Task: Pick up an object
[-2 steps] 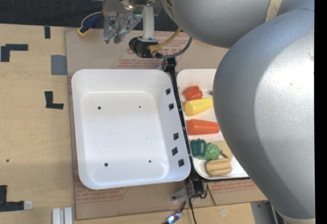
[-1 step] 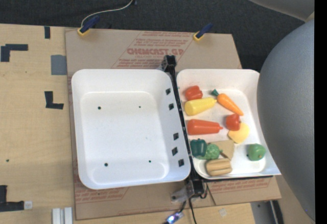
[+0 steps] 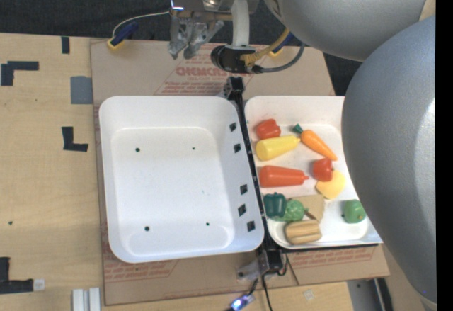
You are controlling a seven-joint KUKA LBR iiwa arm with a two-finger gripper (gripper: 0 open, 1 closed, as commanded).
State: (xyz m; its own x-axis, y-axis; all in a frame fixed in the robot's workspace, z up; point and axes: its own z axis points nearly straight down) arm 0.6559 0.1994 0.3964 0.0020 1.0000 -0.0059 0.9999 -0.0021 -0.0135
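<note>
My gripper (image 3: 188, 42) hangs high over the brown cardboard behind the left bin (image 3: 106, 182), well away from the objects; its fingers stand slightly open with nothing between them. The right bin (image 3: 333, 102) holds several toy foods: a red pepper (image 3: 267, 128), a yellow piece (image 3: 276, 147), an orange carrot (image 3: 317, 144), a long red piece (image 3: 282, 176), a small red piece (image 3: 322, 169), a yellow lump (image 3: 330, 185), a green pepper (image 3: 274, 205), broccoli (image 3: 294, 211), a tan bun (image 3: 303, 233) and a green piece (image 3: 352, 212).
The grey arm (image 3: 382, 111) looms over the right side and covers the right bin's far edge. A black divider strip (image 3: 244, 182) runs between the bins. Cables (image 3: 141, 21) lie on the cardboard behind the bins.
</note>
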